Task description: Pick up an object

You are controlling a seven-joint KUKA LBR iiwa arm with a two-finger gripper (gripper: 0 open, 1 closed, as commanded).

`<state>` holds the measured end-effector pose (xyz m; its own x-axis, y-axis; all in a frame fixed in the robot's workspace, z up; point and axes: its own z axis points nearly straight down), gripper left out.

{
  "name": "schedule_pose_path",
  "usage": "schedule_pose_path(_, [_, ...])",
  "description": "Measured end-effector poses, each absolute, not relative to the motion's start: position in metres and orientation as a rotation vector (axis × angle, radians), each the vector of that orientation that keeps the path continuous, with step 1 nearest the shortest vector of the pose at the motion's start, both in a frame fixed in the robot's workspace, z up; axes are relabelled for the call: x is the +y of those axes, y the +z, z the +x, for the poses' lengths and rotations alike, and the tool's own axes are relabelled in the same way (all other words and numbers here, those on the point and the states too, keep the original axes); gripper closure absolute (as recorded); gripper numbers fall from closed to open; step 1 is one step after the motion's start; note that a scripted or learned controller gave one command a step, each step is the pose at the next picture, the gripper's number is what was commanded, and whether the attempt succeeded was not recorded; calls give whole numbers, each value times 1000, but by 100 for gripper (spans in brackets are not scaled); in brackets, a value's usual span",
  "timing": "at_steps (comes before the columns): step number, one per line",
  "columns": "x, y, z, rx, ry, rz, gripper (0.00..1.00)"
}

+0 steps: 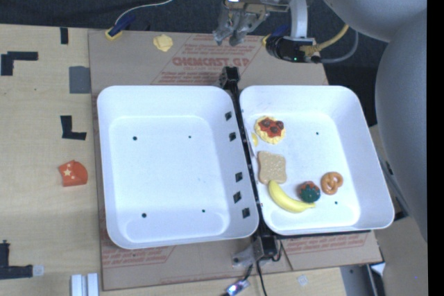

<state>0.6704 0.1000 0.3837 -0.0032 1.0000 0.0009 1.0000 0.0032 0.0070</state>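
Note:
The right bin [347, 114] holds several toy foods along its left and lower part: a small pizza [270, 129], a slice of toast [272, 166], a yellow banana [286, 197], a red and green piece [309, 191] and a pretzel [331, 182]. My gripper [234, 30] hangs high above the bench, beyond the far edge of both bins and near their divider. Its fingers point down, close together, with nothing between them.
The left bin [118, 114] lies beside the right one. On the bench outside the bins sit a red toy [73, 173] at the left and a yellow toy [163, 43] at the back. Cables [149, 7] run behind the bins.

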Motion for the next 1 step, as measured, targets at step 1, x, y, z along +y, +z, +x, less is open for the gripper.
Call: schedule_pose_path(1, [142,279,667,2230,-14,2221,100])
